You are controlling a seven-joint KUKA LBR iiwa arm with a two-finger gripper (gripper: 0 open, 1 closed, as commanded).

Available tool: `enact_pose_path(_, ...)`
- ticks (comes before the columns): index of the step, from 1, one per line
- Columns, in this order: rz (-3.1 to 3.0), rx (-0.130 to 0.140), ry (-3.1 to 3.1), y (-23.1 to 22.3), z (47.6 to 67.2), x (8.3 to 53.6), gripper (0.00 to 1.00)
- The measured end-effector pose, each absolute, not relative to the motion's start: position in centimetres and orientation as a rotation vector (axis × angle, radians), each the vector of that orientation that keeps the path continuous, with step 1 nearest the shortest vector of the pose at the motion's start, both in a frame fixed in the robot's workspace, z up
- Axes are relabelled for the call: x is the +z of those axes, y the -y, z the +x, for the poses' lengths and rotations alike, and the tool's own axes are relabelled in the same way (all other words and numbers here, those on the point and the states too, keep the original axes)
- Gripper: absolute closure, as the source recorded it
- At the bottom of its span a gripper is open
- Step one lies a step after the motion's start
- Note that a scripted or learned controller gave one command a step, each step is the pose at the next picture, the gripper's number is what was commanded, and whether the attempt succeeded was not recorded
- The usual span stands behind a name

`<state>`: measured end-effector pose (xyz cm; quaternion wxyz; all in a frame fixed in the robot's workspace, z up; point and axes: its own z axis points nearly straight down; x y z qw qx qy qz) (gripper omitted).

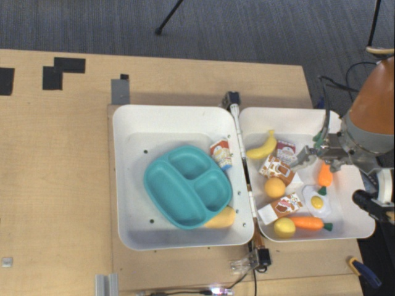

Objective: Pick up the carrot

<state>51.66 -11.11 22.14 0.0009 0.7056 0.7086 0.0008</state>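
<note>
Robotics lab: plywood bench point(55, 165), grey carpet point(247, 17), tripod leg point(176, 8), loose cables point(336, 82), toy-food bins point(123, 165).

Readable text: none legible.
Printed fronts show on the small red-and-white packets in the right bin point(345, 227), one by the banana point(285, 150), one below it point(274, 167), one near the lemon point(287, 205), and on the packet in the left bin point(123, 165) beside the teal tray point(221, 153). Print too small and blurred to read; no numbers or signs made out.
</note>
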Motion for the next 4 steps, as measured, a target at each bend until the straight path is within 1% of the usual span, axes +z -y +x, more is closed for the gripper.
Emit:
enact_pose_path(1, 2.053, 0.001, -2.377, 15.1, 52.9, 15.3, 0.0)
enact_pose_path(2, 1.976, 0.016, -2.413, 17.2, 53.8, 11.7, 0.0)
enact_pose_path(3, 2.006, 0.02, -2.384, 18.0, 52.9, 11.3, 0.0)
enact_pose_path(4, 2.064, 0.025, -2.336, 18.1, 53.4, 11.2, 0.0)
